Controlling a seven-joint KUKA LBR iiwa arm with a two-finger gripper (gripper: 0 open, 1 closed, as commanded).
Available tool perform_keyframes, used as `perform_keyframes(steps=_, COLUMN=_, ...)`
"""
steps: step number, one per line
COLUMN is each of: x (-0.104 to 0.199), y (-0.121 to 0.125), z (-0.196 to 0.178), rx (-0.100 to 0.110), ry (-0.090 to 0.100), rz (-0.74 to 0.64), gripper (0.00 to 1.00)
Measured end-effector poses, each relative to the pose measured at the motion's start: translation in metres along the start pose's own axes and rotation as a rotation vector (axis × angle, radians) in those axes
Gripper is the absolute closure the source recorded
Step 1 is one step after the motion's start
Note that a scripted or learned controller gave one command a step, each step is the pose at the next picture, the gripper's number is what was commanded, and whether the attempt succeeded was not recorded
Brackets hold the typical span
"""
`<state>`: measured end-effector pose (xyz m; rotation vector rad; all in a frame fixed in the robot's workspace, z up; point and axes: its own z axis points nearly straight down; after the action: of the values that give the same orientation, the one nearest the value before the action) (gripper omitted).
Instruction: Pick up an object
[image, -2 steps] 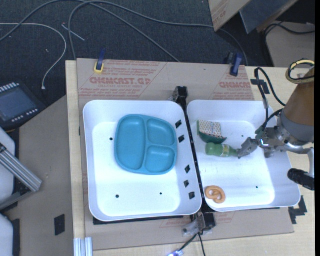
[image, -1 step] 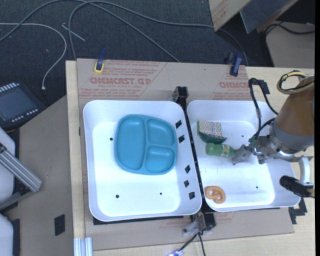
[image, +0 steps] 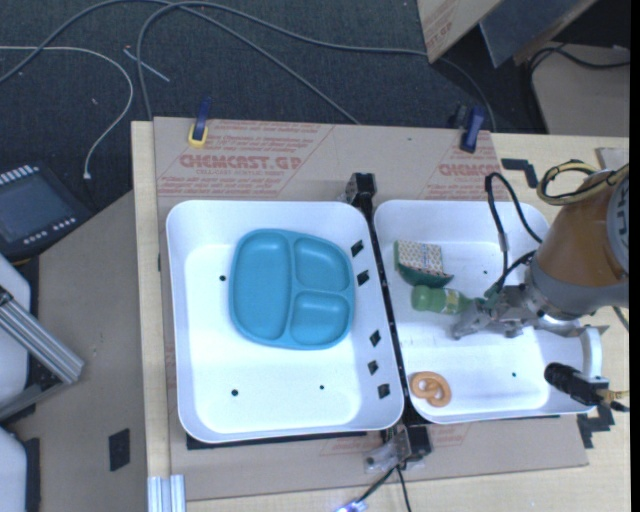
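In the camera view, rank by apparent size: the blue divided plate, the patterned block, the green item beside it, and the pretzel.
1. blue divided plate, clearly largest.
2. patterned block.
3. and 4. green item and pretzel look about alike; the hand sits near the green item, so I won't rank them.

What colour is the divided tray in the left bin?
The divided tray is light blue, seen in the camera view.

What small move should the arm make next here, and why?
Probably ease the pincer left and down onto the green object. The pincer sits in the right bin just beside that object, with nothing visibly between its fingers, so no grasp shows yet.
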<state>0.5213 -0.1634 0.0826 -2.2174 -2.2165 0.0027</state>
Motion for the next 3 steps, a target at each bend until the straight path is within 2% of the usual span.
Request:
perform_keyframes(steps=1, x=0.0, y=0.001, z=-0.013, rx=-0.005, ry=-0.001, rz=0.001, gripper=1.0)
perform_keyframes(steps=3, x=-0.006, y=-0.005, z=-0.103, rx=-0.011, ry=-0.005, rz=-0.001, gripper=1.0)
